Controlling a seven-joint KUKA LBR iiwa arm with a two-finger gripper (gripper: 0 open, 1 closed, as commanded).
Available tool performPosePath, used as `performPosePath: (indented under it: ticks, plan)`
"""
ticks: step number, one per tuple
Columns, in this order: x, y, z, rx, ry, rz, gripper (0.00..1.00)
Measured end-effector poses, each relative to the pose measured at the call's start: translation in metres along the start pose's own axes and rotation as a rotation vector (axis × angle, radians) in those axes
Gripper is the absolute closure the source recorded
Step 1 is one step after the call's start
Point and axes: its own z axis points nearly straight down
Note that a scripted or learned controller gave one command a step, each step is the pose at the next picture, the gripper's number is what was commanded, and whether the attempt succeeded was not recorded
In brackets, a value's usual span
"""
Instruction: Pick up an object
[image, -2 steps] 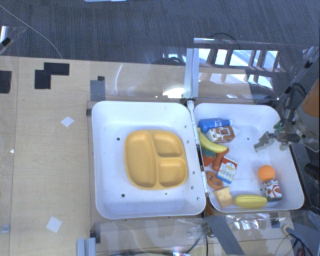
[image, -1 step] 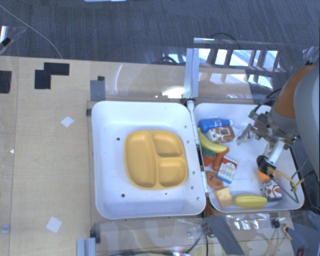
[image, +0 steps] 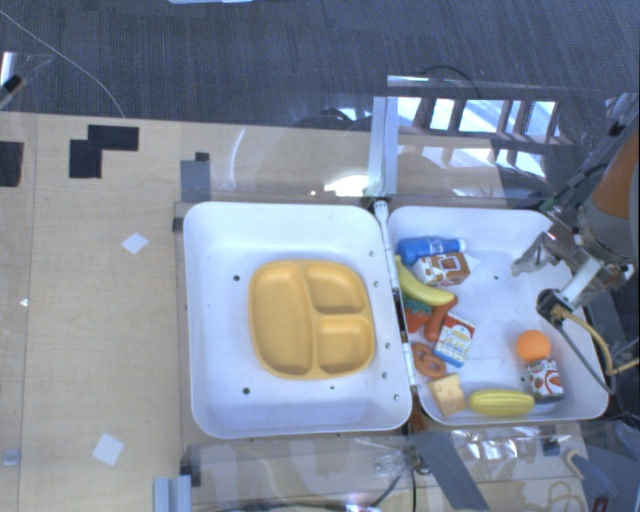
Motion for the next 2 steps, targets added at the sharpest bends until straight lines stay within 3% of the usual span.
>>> performPosePath:
  ticks: [1, 2]
  plan:
    - [-0.042, -0.026, -0.014, 0.002, -0.002, 0.041, 0.0]
    - [-0.021, -0.044, 0.079, -0.001, 0.003, 0.185, 0.0]
